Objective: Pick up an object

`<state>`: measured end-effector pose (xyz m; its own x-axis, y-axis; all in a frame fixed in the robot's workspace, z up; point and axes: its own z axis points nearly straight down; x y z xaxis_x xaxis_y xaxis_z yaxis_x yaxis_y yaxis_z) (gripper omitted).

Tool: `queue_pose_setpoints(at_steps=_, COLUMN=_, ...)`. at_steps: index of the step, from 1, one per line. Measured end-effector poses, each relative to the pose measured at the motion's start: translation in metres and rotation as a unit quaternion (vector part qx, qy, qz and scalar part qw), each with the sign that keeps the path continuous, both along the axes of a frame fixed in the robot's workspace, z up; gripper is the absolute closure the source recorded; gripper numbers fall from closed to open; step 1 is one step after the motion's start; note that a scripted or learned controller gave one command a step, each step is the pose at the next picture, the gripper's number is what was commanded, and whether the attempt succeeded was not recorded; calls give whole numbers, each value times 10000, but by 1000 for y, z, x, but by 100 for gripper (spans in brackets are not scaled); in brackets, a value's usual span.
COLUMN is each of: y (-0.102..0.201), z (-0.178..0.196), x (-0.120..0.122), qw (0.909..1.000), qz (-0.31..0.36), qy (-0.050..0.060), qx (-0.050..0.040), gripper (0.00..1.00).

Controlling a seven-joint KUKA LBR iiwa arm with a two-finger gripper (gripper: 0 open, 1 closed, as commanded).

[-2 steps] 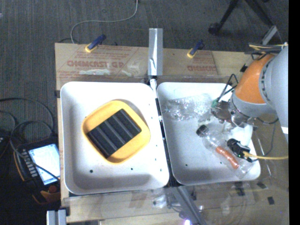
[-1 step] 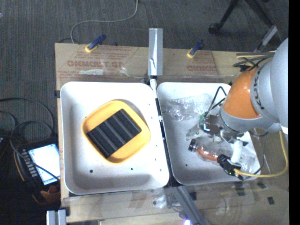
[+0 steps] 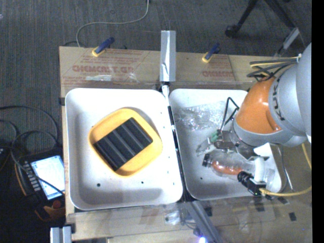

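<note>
With the pincer [image 3: 218,140] low in the right bin [image 3: 202,189], its grip state impossible to tell, the arm should settle squarely over the clear bottle [image 3: 228,166] lying just beside it before squeezing.

Robotics lab: clamped cardboard-topped bench [image 3: 126,67], grey carpet [image 3: 40,19], loose cables [image 3: 116,22], office-chair base [image 3: 263,4], tablet on the floor [image 3: 48,176].

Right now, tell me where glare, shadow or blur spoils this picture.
Camera view: the white bins are bright, nearly washed out, so their walls lose detail; the clear crumpled plastic in the right bin glints and blends into the white; the arm shades the clear bottle beneath it; the yellow and black object reads sharply.
</note>
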<state>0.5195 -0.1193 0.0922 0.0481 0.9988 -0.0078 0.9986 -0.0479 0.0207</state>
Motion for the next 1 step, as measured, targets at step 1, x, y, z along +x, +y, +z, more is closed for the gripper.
queue_pose_setpoints(at_steps=1, y=-27, z=23, x=36, qw=9990, qz=423, qy=109, qx=39, gripper=0)
